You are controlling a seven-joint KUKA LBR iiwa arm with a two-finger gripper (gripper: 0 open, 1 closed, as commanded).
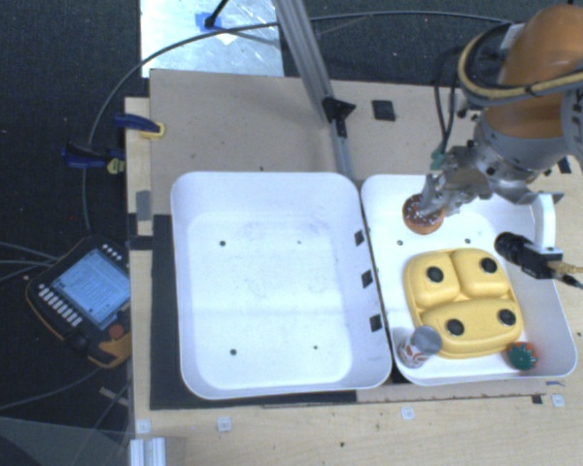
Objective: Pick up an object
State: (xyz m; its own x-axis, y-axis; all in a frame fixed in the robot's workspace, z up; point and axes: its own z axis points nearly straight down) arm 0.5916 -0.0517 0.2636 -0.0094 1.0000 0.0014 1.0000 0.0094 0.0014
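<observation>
My gripper (432,207) reaches down into the back of the right bin (564,352), directly over a small round brown object (423,219) that it touches or nearly touches. In front of it lies a large yellow moulded piece (463,302) with several lobes and dark dots. A small grey and red object (420,346) rests at the bin's front left corner, and a small green and orange object (522,357) sits at the front right.
The left bin (189,260) stands beside the right one, sharing a rim with black clips. A grey pole (306,56) slants over the bench behind the bins. A handheld pendant (83,294) lies off the bench at left.
</observation>
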